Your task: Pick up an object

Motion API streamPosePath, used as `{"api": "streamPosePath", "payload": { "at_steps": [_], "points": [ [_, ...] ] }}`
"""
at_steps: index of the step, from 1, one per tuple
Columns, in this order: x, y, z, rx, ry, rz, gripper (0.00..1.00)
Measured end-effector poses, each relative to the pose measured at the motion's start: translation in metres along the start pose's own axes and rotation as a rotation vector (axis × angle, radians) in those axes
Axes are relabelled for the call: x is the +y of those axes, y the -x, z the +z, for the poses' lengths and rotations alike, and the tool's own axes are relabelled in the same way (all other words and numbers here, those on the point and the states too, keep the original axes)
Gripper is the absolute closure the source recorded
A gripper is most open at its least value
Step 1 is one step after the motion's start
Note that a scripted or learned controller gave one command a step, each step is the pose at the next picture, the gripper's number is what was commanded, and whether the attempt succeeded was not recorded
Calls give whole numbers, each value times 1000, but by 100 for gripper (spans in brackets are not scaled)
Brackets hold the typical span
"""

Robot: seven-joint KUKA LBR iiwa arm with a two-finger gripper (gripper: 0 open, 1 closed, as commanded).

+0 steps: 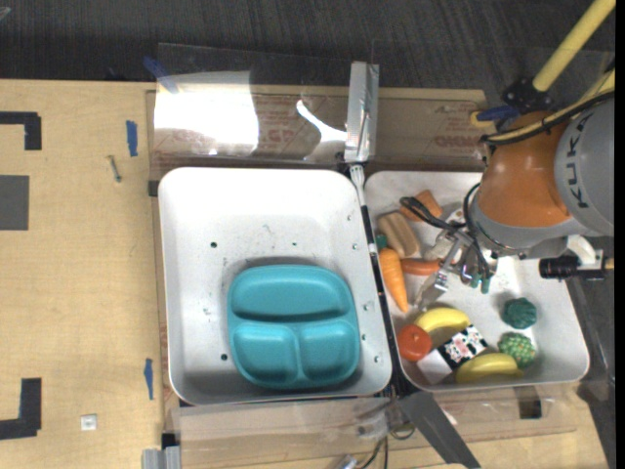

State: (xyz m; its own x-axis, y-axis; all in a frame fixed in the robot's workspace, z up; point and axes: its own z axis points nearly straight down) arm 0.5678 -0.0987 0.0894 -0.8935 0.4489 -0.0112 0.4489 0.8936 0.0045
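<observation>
Bench surface: pale tan board (68, 291) fills the left of the frame, with black corner marks and blue tape bits; dark carpet-like floor (244, 8) runs along the top.
Left bin: shallow white plastic bin (195, 213), centre of frame, holding a teal three-compartment plastic tray (291, 326) in its lower half.
Divider: clear plastic sheet and metal bracket (359, 115) above the seam between the bins.
Right bin: shallow white bin (557, 311), lower right, with an orange carrot (393, 277), tan block (398, 231), red round piece (413, 341), yellow banana (441, 319), black-and-white patterned block (461, 346), a second yellow fruit (487, 364), a green knobbly ball (518, 349) and a dark green ball (520, 312).
Arm: grey with an orange band (522, 189), right side.
Gripper (459, 267): low over the right bin's middle, just above the banana; jaw state possibly narrow, I cannot tell.
</observation>
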Motion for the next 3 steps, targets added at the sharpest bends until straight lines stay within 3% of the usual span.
{"api": "streamPosePath", "payload": {
  "at_steps": [2, 3],
  "points": [
    [30, 47, 2, 2, -2, 329, 0],
    [31, 49, -10, -7, 0, 326, 100]
  ]
}}
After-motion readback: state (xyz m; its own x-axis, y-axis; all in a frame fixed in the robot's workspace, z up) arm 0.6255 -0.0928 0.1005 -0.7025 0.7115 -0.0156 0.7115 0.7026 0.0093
